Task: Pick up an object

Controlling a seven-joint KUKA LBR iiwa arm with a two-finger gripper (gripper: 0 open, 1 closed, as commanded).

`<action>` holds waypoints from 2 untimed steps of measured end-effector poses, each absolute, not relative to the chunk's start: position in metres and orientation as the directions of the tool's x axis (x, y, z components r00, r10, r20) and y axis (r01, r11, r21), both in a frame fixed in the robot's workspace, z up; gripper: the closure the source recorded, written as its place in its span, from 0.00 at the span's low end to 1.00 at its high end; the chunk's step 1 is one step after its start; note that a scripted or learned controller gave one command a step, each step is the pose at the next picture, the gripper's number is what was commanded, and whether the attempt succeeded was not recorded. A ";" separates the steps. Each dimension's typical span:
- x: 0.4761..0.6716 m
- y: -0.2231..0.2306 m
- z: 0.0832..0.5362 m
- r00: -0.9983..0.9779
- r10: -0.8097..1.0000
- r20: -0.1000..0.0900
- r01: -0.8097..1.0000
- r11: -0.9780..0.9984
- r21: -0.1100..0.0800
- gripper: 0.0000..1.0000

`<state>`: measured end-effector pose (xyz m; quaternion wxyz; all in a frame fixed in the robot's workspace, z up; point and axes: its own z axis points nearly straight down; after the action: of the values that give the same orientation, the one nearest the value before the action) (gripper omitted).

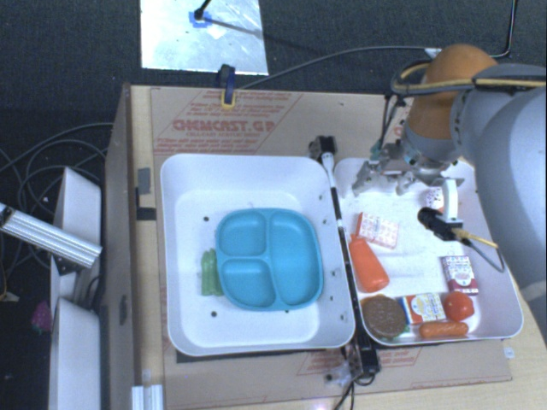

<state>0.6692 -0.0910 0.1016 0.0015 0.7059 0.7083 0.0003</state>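
Objects for picking all lying in the right bin (511, 314), below the fingers (389, 178): a white and red packet (378, 230) nearest, an orange carrot (368, 265) just under it, further down a brown patty (385, 315), a sausage (444, 330), a tomato (459, 305). Fingers hanging spread over the bin's top left corner, gripping nothing. Far to their lower left, a blue divided plate (268, 258) in the left bin (184, 178), a green piece (209, 272) touching its edge.
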 end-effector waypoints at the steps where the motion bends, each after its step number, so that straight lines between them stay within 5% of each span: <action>1: 0.669 -0.084 0.111 -0.004 1.000 -0.002 1.000 0.004 0.003 0.00; 2: 0.669 -0.087 0.101 -0.002 1.000 -0.002 1.000 0.002 0.002 0.00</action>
<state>0.6690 -0.0866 0.1010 0.0015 0.7063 0.7079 0.0000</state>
